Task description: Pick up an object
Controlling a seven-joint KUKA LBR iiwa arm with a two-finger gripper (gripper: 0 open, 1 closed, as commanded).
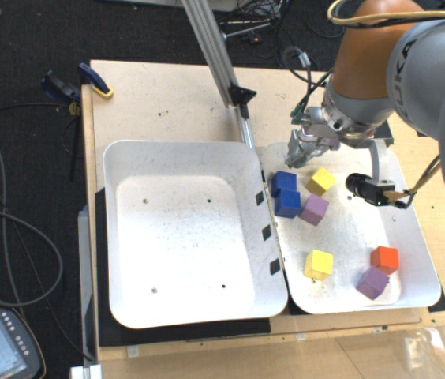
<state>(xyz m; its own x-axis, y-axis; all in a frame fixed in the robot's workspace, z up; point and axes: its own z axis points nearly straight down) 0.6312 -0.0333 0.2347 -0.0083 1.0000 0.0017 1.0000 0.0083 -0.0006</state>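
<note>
My gripper (pixel 299 158) hangs over the back left corner of the right bin (pixel 354 229), just above and behind two blue blocks (pixel 286 193) that sit close together by the bin's left wall. A yellow block (pixel 322 181) lies a little to the gripper's right, with a purple block (pixel 314 210) in front of it. Nearer the front lie a second yellow block (pixel 319 264), an orange block (pixel 384 258) and another purple block (pixel 372 283). I see no block in the gripper.
The left bin (pixel 120 212) adjoins the right one. A slanted metal pole (pixel 213 46) ends near the bins' back junction. A black cable fitting (pixel 368 188) hangs over the right bin's right side. A blue and yellow clamp (pixel 88 81) lies at the bench's back left.
</note>
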